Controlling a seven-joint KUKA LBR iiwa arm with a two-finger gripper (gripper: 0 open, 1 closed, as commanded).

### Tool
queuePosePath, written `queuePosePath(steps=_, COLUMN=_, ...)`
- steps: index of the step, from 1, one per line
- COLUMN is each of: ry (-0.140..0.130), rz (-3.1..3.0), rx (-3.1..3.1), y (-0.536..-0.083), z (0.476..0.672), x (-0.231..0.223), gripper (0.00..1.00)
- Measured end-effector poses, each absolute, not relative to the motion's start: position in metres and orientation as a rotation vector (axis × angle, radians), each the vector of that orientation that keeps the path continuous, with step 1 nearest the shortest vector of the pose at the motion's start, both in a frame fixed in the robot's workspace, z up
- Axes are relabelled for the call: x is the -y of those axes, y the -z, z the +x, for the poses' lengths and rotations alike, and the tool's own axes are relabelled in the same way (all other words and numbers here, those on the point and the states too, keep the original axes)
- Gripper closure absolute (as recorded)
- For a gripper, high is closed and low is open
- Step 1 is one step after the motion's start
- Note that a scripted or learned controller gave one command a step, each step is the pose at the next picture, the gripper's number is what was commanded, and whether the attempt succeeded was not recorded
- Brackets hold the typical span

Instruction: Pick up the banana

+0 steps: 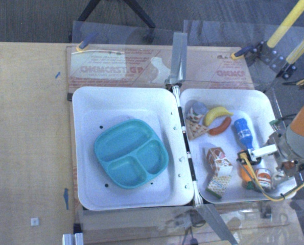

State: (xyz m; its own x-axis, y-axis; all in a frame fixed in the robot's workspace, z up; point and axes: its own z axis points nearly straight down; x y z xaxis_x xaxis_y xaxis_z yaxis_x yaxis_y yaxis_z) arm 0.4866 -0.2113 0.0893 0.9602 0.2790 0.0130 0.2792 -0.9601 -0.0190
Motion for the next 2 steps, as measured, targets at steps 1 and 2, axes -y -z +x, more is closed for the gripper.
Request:
queuePosePath(steps=1, ry=-0.005, rz=-3.114, rx=0.397, y=-0.181, z=0.480, x=0.207, gripper=0.00)
queuePosePath(steps=2, ry=-0.006, rz=-3.123, rx=0.323, y=-0.187, z=0.480, x=0.222, gripper=0.00)
